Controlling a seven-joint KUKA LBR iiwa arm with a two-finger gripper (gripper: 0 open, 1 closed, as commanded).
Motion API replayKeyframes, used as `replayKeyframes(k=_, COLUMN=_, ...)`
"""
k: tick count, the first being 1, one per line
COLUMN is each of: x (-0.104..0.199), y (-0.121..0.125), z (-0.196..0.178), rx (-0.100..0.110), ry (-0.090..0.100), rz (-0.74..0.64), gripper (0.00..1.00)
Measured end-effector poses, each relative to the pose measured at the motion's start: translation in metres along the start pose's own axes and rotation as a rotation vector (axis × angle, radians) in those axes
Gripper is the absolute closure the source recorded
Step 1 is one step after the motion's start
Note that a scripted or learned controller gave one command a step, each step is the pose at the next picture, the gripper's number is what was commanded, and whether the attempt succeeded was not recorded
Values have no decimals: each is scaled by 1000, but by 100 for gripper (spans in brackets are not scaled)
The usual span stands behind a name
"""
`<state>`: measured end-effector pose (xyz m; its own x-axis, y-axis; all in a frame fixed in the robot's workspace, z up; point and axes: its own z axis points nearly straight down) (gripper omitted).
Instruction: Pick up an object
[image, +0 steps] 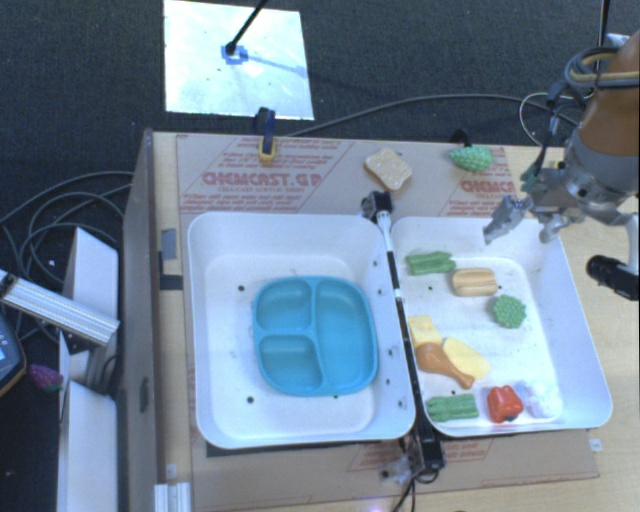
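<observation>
So in the camera view you've got two white bins side by side on the surface. The left bin holds just a blue divided plate, three compartments, lying flat near the middle.

The right bin is where all the toy food is. Up near the far edge there's a green bean pod, and just beside it a hot dog bun. A green broccoli-looking piece sits a bit nearer on the right. Toward the middle a yellow cheese wedge, a chicken drumstick and a yellow potato-chip-like slice are bunched up, touching or nearly so. Along the near edge you'll see another green pod and a red pepper, plus something pale right next to the pepper that's too washed out against the white to name.

Outside the bins, on the far part of the surface, a slice of toy bread and a green bumpy thing lie apart from each other.

The hand hangs over the far right corner of the right bin, its two fingers spread apart with nothing between them. The arm is cut off by the right edge, so you only get the wrist end.
</observation>
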<state>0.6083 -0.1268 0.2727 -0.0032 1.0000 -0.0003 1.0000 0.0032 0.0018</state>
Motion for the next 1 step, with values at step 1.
replayKeyframes(k=1, x=-50, y=-23, z=93, rx=2, ry=-1, rz=2, gripper=0)
